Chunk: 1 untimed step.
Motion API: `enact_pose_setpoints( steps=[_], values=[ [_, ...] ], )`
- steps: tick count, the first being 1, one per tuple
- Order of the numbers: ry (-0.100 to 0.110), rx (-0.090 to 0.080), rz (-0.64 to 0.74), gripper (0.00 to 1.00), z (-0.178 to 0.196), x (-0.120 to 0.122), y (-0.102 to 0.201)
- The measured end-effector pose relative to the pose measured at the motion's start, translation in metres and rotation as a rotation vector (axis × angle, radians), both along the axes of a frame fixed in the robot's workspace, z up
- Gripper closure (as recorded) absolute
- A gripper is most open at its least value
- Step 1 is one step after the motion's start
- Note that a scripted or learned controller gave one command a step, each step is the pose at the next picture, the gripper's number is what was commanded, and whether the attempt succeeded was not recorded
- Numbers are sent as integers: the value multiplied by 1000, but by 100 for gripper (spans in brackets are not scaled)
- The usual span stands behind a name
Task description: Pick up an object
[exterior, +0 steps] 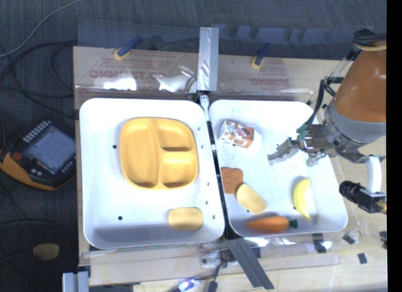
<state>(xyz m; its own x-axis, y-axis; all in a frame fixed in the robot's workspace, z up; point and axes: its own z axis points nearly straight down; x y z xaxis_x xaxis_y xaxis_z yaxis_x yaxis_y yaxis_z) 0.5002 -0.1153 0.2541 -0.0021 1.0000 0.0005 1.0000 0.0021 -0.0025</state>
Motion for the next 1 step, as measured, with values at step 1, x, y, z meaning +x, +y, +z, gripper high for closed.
enact_pose_setpoints(
  steps=[1],
  values=[
    [0,0,-5,0,-66,-17,-56]
  ],
)
